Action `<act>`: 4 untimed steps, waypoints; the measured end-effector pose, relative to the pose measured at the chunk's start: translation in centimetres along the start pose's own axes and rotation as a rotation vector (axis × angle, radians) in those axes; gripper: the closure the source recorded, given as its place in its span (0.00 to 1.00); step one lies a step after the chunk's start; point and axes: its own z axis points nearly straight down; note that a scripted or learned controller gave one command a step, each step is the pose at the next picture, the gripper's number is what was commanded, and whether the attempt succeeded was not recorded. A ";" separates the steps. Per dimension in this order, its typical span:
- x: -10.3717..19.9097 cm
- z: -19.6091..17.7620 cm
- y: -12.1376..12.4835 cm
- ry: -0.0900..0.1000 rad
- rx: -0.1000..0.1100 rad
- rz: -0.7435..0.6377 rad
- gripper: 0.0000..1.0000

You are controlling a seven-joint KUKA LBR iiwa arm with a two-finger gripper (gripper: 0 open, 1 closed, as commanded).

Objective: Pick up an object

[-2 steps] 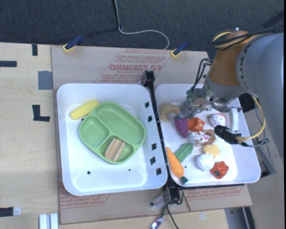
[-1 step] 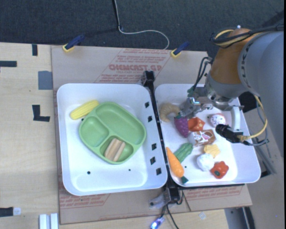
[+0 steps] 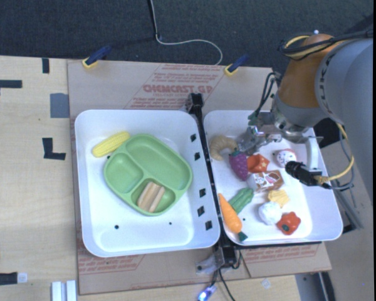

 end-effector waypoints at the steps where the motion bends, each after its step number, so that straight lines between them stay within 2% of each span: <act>1: 0.0 -0.9 0.0 0.000 0.001 0.000 1.00; 4: 0.0 -3.7 0.0 0.001 0.005 -0.001 1.00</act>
